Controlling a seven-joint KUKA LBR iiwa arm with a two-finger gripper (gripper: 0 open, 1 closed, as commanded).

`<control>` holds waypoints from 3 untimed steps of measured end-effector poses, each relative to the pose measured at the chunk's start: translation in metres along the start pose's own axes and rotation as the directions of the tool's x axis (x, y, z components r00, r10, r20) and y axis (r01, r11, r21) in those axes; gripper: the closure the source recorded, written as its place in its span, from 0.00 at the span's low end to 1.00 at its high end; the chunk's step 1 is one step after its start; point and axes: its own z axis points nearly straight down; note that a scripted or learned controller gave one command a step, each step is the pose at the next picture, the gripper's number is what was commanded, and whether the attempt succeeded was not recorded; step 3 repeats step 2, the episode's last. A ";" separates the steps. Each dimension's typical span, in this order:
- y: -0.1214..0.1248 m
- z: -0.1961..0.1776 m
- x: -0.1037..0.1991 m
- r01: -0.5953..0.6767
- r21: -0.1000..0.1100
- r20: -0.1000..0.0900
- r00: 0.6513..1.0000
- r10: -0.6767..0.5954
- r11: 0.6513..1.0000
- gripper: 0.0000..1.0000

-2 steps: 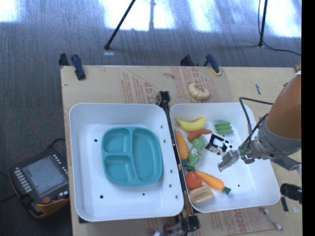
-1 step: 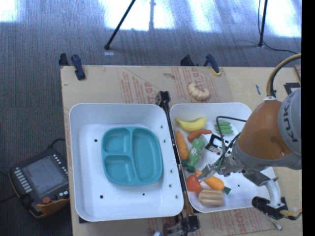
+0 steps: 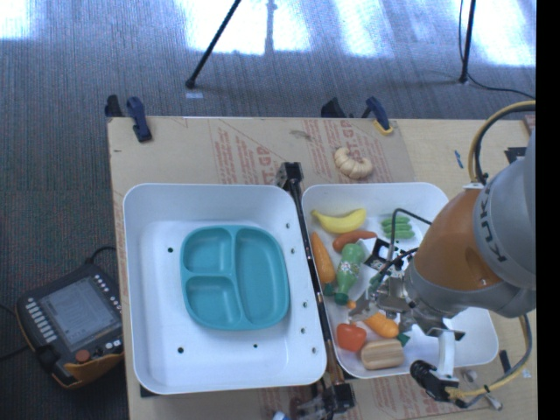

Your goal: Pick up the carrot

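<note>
A long orange carrot [image 3: 322, 259] lies along the left wall of the right bin [image 3: 418, 191]. A shorter orange piece with a green end [image 3: 383, 325] lies nearer the front of that bin. My gripper [image 3: 386, 297] hangs low over the middle of the bin, just above the shorter orange piece and to the right of the long carrot. A green vegetable [image 3: 349, 266] lies between the gripper and the long carrot. I see nothing held in the gripper.
The right bin also holds a banana [image 3: 340, 220], a red-orange piece [image 3: 353, 237], green pea pods [image 3: 396, 227], a red tomato [image 3: 351, 336] and a tan block [image 3: 382, 354]. A teal divided plate [image 3: 234, 276] sits in the left bin [image 3: 144, 234]. A garlic bulb [image 3: 353, 162] lies on the bench behind.
</note>
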 end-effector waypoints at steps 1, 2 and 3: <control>0.000 -0.009 0.000 -0.003 0.004 -0.002 1.000 0.003 1.000 1.00; -0.011 -0.141 0.039 -0.177 -0.002 0.000 0.984 0.177 0.984 1.00; -0.011 -0.141 0.039 -0.177 -0.002 0.000 0.984 0.177 0.984 1.00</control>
